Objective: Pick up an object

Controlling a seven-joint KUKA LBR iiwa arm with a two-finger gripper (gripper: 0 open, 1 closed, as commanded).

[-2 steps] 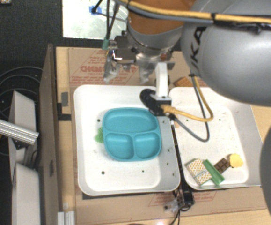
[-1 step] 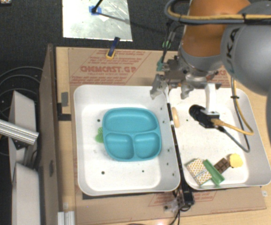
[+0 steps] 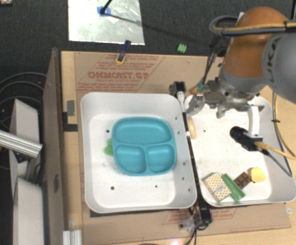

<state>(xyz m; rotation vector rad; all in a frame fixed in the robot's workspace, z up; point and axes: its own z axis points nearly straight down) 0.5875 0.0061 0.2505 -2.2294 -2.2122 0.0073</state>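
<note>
The gripper (image 3: 207,102) hung over the upper end of the right bin (image 3: 224,154), near the wall it shares with the left bin (image 3: 99,121). How open it was, or whether it held anything, could not be told. Candidate objects lay well apart from it, at the frame's lower right: a checkered packet (image 3: 217,186), a green bar (image 3: 233,189), a brown piece (image 3: 243,178) and a yellow lump (image 3: 258,175). Judging by that, the approach was in hand; next it needed to centre over one item and descend.
</note>
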